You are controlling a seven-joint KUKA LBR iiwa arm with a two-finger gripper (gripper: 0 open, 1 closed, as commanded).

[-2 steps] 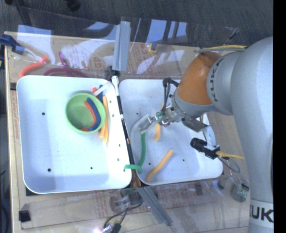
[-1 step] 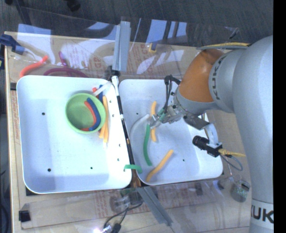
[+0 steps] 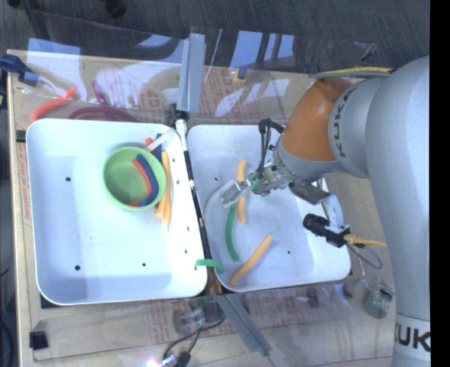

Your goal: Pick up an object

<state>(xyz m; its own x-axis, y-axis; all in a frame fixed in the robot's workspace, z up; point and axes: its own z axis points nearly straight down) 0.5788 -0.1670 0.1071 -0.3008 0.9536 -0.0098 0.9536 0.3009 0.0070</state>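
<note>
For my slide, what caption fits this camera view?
Grey arm reaches into the right bin among orange and green strips; a green bowl sits in the left bin.

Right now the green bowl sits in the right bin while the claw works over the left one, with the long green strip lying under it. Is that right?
Not quite: the bins are swapped. The camera view shows the green bowl in the left bin, and the claw over the right bin. The long green strip does lie just below the claw there.
</note>
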